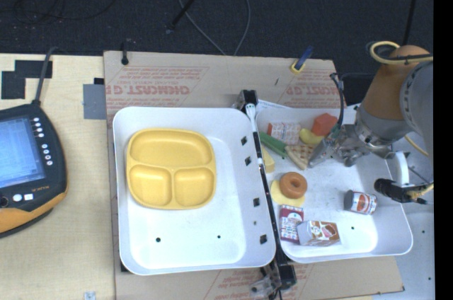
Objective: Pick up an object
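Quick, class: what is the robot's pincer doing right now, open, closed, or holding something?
Pincer: low in the right bin, by the waffle piece and the red block; open or closed cannot be told.

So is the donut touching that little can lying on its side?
Apart. The camera view shows bare white bin floor between the donut and the can.

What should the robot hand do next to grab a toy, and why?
Probably lower a little toward the cracker-like piece. The gripper sits low in the right bin, right beside that piece and the red block, and nothing shows between its fingers, so it holds nothing.
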`<state>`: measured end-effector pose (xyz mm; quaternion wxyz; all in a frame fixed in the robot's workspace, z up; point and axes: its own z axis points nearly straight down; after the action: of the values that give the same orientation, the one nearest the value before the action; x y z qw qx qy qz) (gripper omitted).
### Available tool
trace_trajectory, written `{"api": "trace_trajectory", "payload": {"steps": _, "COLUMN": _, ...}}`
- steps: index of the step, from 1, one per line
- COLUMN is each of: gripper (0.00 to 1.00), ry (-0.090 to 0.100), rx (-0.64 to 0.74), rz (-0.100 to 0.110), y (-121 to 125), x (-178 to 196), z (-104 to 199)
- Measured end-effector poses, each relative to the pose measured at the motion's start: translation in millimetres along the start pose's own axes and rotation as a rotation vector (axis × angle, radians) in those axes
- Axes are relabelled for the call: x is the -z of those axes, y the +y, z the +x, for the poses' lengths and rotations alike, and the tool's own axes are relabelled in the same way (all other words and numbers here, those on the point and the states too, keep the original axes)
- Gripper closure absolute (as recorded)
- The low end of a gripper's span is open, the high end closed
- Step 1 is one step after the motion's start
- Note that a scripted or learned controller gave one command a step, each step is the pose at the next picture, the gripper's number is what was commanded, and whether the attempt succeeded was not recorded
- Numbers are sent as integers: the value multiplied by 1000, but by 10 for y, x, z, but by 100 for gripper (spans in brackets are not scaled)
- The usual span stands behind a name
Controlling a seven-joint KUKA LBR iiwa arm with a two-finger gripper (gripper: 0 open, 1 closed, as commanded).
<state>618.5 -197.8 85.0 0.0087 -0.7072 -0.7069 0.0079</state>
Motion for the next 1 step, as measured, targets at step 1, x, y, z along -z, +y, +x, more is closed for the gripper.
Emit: {"api": "trace_trajectory", "payload": {"steps": 1, "gripper": 0, "ry": 1, "rx": 3, "rz": -21, "y": -471, "x": 6, "z": 660}}
